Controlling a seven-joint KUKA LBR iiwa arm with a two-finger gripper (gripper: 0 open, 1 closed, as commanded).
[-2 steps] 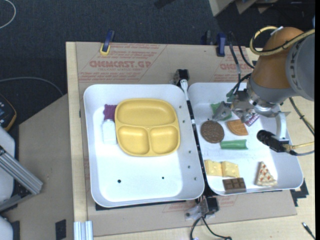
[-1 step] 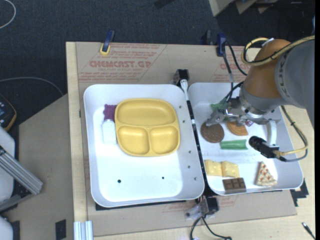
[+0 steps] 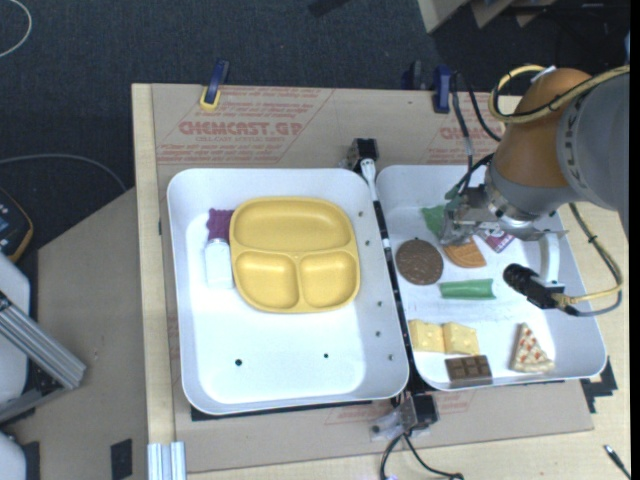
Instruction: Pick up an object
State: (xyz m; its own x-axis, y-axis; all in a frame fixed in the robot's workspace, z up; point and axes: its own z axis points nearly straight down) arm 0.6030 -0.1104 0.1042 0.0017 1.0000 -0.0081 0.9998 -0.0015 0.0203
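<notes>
My gripper (image 3: 461,226) hangs low over the upper part of the right bin (image 3: 402,194), reaching in from the right. Directly under and beside it lie an orange slice-shaped piece (image 3: 467,256) and a small green piece (image 3: 433,218). A brown round disc (image 3: 419,262) sits just left of the gripper. A green bar (image 3: 467,289) lies below it. Nearer the front are yellow cheese-like squares (image 3: 444,337), a dark chocolate bar (image 3: 468,369) and a pizza slice (image 3: 531,350). I see nothing lifted off the bin floor.
The left bin (image 3: 280,368) holds a yellow divided plate (image 3: 295,251), with a purple item (image 3: 219,223) and a white item (image 3: 216,263) at its left side. A small purple-and-white packet (image 3: 497,238) lies right of the gripper.
</notes>
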